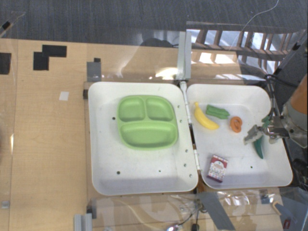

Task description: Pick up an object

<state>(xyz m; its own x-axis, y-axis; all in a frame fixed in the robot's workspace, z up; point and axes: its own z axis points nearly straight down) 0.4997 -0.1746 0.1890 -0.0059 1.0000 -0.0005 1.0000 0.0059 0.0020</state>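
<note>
Two shallow white bins are sitting side by side on the wooden surface (43, 143): the left bin (103, 177) and the right bin (250, 93).

Right bin, counted: one yellow banana (205, 118), one green pepper (217, 112), one orange ring-shaped piece (236, 124), one small red-and-white box (217, 168), one dark teal piece (259, 147).

- Banana is lying with its long axis running from upper left to lower right, its narrow end pointing toward the bin's back-left corner. The pepper is lying just beside its upper side, touching or nearly so.
- Orange ring is lying just right of the pepper, apart from it.
- Box is lying near the front edge, long axis roughly front to back, tilted slightly.
- Teal piece is slim, long axis near vertical in the view, lower tip pointing toward the front edge, close to the right wall.

Left bin: one green divided tray (147, 121) (three compartments, two small at the back, one wide at the front), sitting about centre.

The arm (297, 105) is reaching in from the right, orange band showing near the edge. The pincer (257, 134) is hanging over the right side of the right bin, right above the teal piece's upper end. Its grey fingers (250, 136) are pointing left and down; whether they are spread or closed, or gripping the teal piece, I cannot tell.
</note>
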